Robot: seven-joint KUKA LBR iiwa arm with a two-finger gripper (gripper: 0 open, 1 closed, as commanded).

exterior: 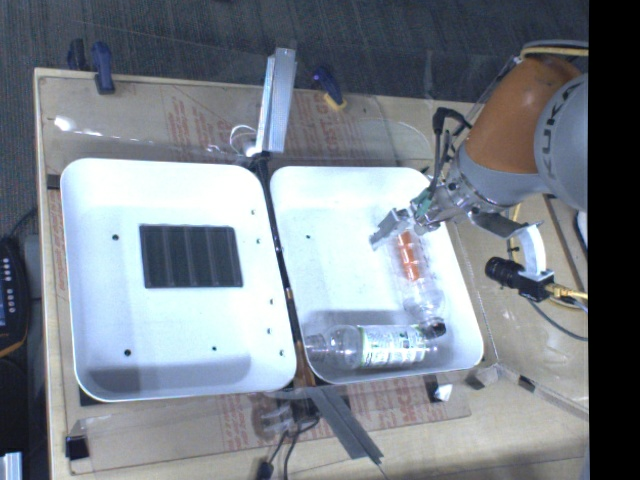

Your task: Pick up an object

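Partly blurred jaws (392,226) over orange-labelled bottle (414,268) — grip unclear

Two clear plastic bottles in the right bin — orange-labelled one (413,268) slanted, green-labelled one (375,345) flat along the near wall.

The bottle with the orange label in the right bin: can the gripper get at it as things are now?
Probably yes. The gripper hangs just above the upper end of the orange-label bottle, which lies uncovered in the right bin. The other clear bottle lies along the near wall, by its lower end only.
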